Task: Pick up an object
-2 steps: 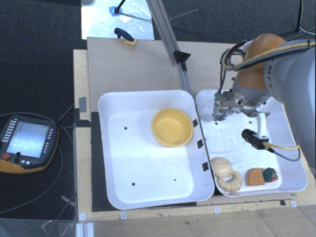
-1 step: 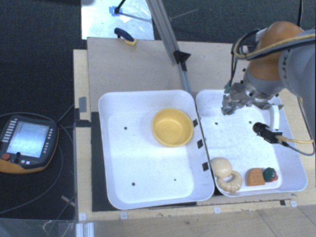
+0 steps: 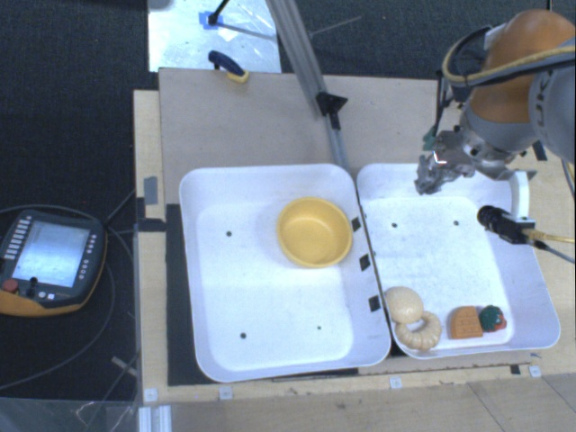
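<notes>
Here, yellow bowl [image 3: 314, 231] round, upright, in left bin [image 3: 211, 268]

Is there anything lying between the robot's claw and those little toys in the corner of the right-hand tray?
No. In the camera view, bare white floor of the right bin separates the gripper from the cream toy and orange toy.

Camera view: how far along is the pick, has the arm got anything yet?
Nothing looks picked yet. The yellow bowl sits in the left bin; the cream ring toy and the orange toy lie at the near end of the right bin. The tool hangs over that bin's far edge, well away from the toys. Reaching, grasping and lifting are all left.
</notes>
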You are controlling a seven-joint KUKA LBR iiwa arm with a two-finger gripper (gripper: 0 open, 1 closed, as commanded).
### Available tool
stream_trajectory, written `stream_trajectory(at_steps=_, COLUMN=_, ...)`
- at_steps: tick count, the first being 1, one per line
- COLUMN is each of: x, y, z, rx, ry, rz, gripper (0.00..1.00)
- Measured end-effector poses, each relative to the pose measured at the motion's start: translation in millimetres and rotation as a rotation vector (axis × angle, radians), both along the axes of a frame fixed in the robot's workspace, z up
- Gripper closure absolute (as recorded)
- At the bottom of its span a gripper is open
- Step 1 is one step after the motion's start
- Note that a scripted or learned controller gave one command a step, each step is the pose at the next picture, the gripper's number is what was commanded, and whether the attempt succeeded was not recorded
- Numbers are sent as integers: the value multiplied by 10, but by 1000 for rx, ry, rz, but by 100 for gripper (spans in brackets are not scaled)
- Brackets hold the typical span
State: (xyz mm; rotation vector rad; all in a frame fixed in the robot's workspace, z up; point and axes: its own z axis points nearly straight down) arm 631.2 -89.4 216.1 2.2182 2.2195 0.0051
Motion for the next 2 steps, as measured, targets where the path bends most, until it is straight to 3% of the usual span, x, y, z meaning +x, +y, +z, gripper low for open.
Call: stream_trajectory(at_steps=2, x=177, y=1051, z=186, rx=2, ry=3, rz=5, gripper=100)
